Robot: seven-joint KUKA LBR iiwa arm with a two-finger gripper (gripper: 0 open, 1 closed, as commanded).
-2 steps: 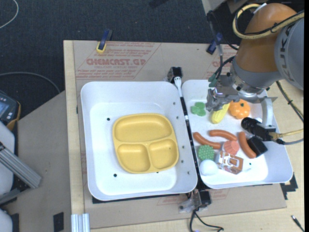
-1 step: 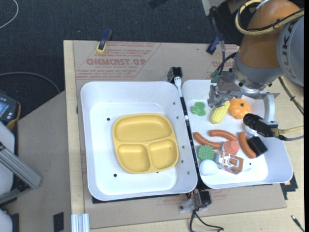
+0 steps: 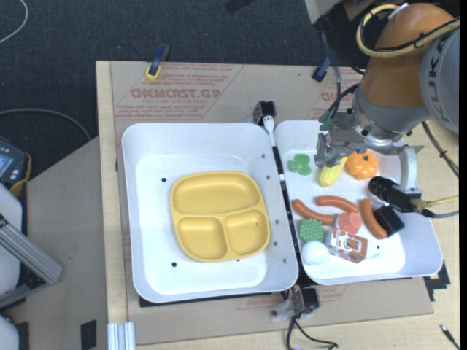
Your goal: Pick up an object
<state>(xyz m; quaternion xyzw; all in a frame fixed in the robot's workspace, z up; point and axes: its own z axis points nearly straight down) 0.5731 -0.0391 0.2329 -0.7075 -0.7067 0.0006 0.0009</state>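
Left, a yellow tray (image 3: 219,215) fills one bin (image 3: 139,195); jaws (image 3: 332,157) unreadable over crowded right bin (image 3: 419,250).

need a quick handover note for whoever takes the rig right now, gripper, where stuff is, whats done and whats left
Gripper: low in the right bin, at the yellow corn toy; finger state unclear.
Things: toy food sits in the right bin, including the corn, an orange fruit, a green piece, sausages and a white egg. The left bin holds a yellow divided plate.
Done: nothing visibly lifted.
Left: grasp and lift one object.
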